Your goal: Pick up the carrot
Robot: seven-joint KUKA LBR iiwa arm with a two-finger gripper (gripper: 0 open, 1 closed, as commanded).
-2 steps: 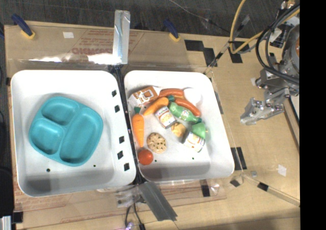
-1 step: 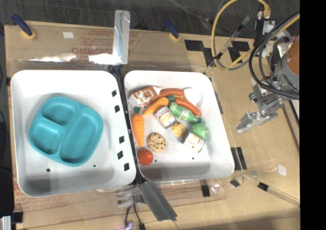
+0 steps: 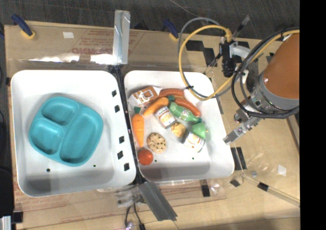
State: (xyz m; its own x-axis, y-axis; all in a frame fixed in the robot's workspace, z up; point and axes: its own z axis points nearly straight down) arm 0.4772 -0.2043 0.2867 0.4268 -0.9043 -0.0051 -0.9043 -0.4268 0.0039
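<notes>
The carrot (image 3: 138, 128) is a long orange piece lying lengthwise against the left wall of the right bin (image 3: 216, 159), with its tip pointing toward a red tomato (image 3: 145, 156). My gripper (image 3: 239, 127) hangs at the end of the grey arm with the orange band (image 3: 288, 68), just outside the right bin's right rim. It sits far to the right of the carrot, with the pile of food between them. Nothing is seen in it.
The right bin also holds a second orange piece (image 3: 155, 106), sausages (image 3: 174, 93), a small can (image 3: 165, 117), green vegetables (image 3: 184, 112), a cookie (image 3: 156, 142) and a bread packet (image 3: 144, 95). A teal divided plate (image 3: 65, 130) lies in the left bin (image 3: 20, 86). Cables (image 3: 204, 30) loop behind the arm.
</notes>
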